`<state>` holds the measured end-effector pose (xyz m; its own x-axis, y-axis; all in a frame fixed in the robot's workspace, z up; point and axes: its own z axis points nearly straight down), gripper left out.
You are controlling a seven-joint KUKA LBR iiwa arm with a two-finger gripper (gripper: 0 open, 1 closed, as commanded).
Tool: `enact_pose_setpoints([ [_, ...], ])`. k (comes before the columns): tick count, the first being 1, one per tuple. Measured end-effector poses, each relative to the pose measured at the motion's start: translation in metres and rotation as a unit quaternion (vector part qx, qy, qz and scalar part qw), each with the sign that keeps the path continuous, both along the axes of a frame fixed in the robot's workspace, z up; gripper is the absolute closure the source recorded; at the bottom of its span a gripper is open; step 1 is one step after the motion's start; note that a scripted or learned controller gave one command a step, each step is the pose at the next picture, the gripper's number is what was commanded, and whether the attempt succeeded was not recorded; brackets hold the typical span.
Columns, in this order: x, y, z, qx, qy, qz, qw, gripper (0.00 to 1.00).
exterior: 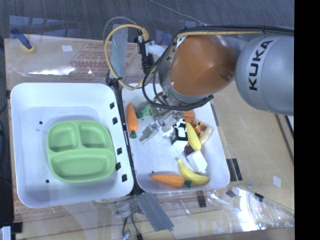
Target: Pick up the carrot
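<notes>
Two orange carrots lie in the right bin (220,176). One carrot (131,118) lies lengthwise along the bin's left wall. The other carrot (168,179) rests flat by the front wall, its green end touching a banana (193,173). My gripper (152,129) hangs low over the middle of the bin, just right of the first carrot and apart from it. Its silver fingers (146,133) look spread, with bare bin floor between them. The arm's orange band hides the back of the bin.
Right of the gripper lie a corn cob (193,136), a pizza slice (204,129), a black-and-white piece (179,132) and a white block (197,160). A small green item (144,111) sits behind the gripper. The left bin (25,99) holds a green divided plate (80,151).
</notes>
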<state>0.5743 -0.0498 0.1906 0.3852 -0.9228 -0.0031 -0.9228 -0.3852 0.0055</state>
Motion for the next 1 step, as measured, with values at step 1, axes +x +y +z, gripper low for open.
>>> enact_pose_setpoints([
  [1,0.0409,-0.0155,0.0010,0.0009,-0.003,0.052,0.9986,0.00],
])
